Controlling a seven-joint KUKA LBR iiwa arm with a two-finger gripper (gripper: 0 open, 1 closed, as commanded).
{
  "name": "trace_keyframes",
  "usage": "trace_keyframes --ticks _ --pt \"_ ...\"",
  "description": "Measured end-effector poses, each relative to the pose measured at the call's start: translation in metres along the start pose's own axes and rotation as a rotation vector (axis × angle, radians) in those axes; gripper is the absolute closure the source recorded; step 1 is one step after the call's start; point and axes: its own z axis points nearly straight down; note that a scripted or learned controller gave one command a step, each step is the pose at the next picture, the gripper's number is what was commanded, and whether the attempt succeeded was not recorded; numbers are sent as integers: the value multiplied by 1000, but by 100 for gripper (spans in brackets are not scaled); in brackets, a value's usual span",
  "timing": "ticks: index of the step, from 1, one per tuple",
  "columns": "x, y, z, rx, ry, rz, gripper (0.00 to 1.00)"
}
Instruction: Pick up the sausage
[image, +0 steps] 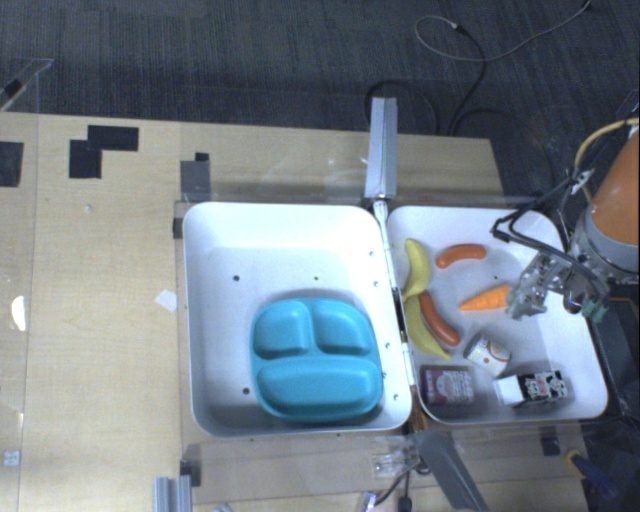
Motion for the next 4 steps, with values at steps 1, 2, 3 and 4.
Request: trace_keyframes --ticks 1,2,3,4 --pt "15 3 49 0 1 -157 100" --pt "25 57 -9 -1 -3 -420 100" --pt "40 67 -16 -2 -2 -774 100" --pt "49 85 21 -3 1 -1165 100"
